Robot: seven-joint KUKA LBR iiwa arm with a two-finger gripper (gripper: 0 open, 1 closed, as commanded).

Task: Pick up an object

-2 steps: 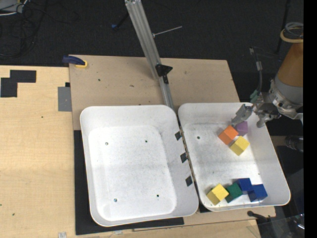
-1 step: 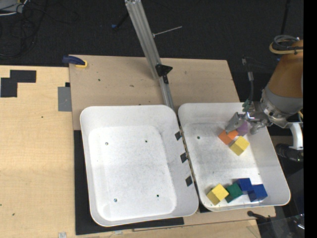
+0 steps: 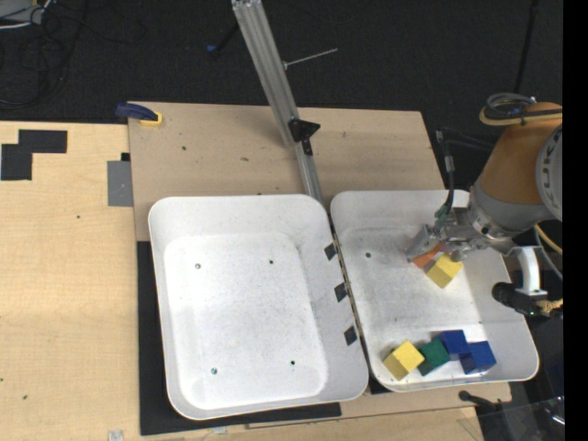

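Near right bin's (image 3: pixel 386 211) far rim, gripper (image 3: pixel 432 251).

Matt white plastic bins (image 3: pixel 243 211) (faintly speckled) on pale wood bench (image 3: pixel 220 150).

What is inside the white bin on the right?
The right bin holds a yellow block below the gripper, something orange partly covered by it, and yellow, green and blue blocks.
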